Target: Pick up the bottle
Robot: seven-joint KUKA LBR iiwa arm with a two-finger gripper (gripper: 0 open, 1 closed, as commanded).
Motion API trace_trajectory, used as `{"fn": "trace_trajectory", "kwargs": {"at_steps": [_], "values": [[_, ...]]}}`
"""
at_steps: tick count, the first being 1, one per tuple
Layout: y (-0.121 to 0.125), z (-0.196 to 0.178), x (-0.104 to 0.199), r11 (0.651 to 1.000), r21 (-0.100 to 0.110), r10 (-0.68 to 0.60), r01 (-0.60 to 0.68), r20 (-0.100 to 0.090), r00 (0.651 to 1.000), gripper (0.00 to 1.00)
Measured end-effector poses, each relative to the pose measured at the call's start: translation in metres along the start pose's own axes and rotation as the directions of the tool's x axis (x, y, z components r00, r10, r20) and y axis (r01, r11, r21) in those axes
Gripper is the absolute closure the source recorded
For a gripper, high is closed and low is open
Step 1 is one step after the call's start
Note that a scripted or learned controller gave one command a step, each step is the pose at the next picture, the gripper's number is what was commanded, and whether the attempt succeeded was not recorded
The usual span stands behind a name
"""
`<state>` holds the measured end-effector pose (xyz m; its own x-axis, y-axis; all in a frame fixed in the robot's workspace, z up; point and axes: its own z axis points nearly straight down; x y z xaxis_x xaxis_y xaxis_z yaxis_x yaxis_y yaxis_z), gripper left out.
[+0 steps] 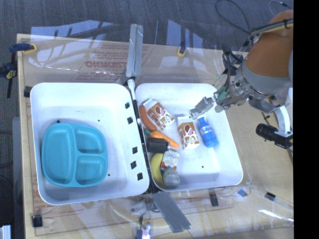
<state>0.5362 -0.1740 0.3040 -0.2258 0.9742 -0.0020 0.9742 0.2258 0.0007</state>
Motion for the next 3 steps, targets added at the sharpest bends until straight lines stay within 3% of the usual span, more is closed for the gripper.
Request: {"fn": "trace_trajectory", "kwargs": {"at_steps": [1,3], "values": [[-0.046,0.074,-0.027,0.996,0.004,0.089,-0.089,-0.002,0.996,0.00],[-0.021,0.069,-0.033,0.997,0.002,0.075,-0.075,-0.001,0.997,0.00]]}}
